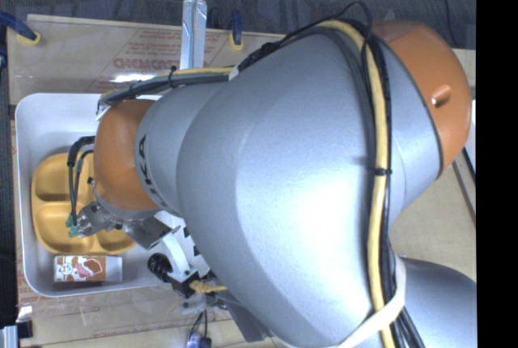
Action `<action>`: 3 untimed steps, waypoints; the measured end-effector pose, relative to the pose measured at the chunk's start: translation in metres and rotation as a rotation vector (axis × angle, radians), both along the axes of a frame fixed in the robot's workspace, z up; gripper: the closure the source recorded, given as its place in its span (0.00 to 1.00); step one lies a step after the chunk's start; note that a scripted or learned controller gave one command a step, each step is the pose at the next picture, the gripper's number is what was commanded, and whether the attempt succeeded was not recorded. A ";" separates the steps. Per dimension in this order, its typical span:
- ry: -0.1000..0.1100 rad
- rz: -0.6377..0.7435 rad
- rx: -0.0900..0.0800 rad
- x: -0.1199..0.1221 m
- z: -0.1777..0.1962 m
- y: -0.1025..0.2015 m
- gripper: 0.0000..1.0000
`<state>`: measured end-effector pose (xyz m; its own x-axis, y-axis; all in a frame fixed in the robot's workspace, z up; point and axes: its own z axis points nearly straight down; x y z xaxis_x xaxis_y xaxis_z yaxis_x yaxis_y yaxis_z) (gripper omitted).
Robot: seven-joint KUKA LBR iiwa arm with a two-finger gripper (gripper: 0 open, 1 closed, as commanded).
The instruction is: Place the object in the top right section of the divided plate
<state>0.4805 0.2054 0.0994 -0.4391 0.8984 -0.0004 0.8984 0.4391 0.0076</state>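
Observation:
A yellow divided plate point(50, 194) lies in the left white bin point(24, 120), and the arm hides its right part. The arm's wrist, with its orange band point(121, 160), hangs over the plate's right side. The gripper point(85, 221) is low over the plate's near right portion. A small green bit shows at its tip, too small to name. A flat white packet with a red and brown picture point(87, 268) lies on the bin floor just in front of the plate, apart from the gripper.
The big grey arm body point(307, 193) covers the middle and right of the bench, hiding the second bin. A metal post point(194, 35) stands behind the left bin, with blue clamps point(20, 27) on the board's far edge.

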 end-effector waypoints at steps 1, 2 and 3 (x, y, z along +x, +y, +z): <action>-0.002 0.250 0.001 0.022 -0.001 -0.023 1.00; -0.014 0.421 0.003 0.019 -0.001 -0.069 1.00; -0.012 0.491 -0.020 0.015 0.000 -0.017 1.00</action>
